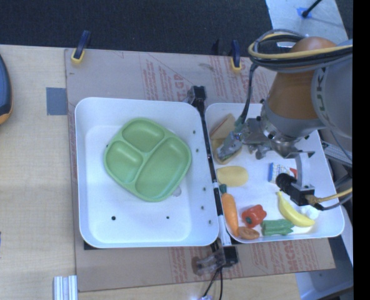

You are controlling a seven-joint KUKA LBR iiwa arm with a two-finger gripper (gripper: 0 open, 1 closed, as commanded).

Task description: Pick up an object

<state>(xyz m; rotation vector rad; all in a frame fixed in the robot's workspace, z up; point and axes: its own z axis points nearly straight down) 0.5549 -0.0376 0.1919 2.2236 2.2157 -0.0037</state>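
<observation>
Toy foods lie scattered in the right bin

Grey arm, orange band, yellow-and-black cables.

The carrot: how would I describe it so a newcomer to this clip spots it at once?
Take the right bin, the one crowded with toy food. The carrot lies along its left wall near the front corner, below a pale yellow potato. It is the only long orange piece, left of the red pepper.
</observation>
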